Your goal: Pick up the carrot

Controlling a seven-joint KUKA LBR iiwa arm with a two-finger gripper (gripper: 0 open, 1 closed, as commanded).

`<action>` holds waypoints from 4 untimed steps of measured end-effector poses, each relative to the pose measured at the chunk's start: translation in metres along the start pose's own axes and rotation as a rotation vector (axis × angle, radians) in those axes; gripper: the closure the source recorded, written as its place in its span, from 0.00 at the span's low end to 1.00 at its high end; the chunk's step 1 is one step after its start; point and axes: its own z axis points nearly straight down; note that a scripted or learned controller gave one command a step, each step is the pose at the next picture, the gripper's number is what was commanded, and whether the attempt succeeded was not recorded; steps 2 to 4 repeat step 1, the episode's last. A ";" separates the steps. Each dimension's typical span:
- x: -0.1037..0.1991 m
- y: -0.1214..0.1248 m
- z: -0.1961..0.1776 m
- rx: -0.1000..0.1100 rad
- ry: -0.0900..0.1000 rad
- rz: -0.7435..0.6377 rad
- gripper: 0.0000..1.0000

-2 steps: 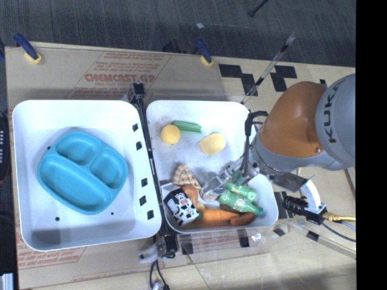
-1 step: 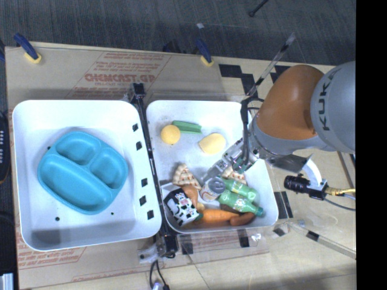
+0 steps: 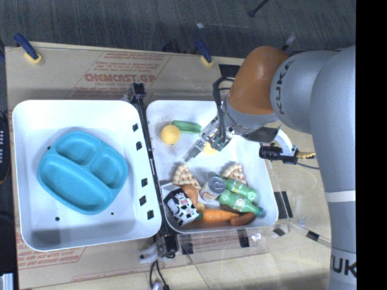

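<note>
**Operator:** Where did the carrot (image 3: 213,217) lie when you looked?

**Observer:** It lay along the near wall of the right bin (image 3: 261,162), low in your view, wedged in a heap. A black-and-white cow-patterned toy (image 3: 180,208) touched its left end, a brownish sausage-like piece (image 3: 242,220) its right, and a green bottle (image 3: 240,199) rested just above it. That crowding was likely why it sat so flat against the wall.

**Operator:** And the gripper (image 3: 202,147)?

**Observer:** You had it over the middle of the same bin, well apart from the carrot, tilted down to the left. Its fingers stood narrowly apart with nothing between them (a small yellow thing (image 3: 211,148) sat right under them, but I would not call it held). A lemon (image 3: 170,135) and a green pod (image 3: 187,126) lay just beyond.

**Operator:** So the pick was not begun?

**Observer:** I judged not. You would have needed to bring the arm toward the near wall. The blue divided plate (image 3: 83,171) in the left bin (image 3: 24,162) played no part.
</note>
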 end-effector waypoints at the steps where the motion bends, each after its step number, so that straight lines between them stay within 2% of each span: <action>1: 0.007 0.050 0.027 -0.004 -0.003 -0.061 0.00; 4: 0.007 0.050 0.027 -0.004 -0.003 -0.061 0.00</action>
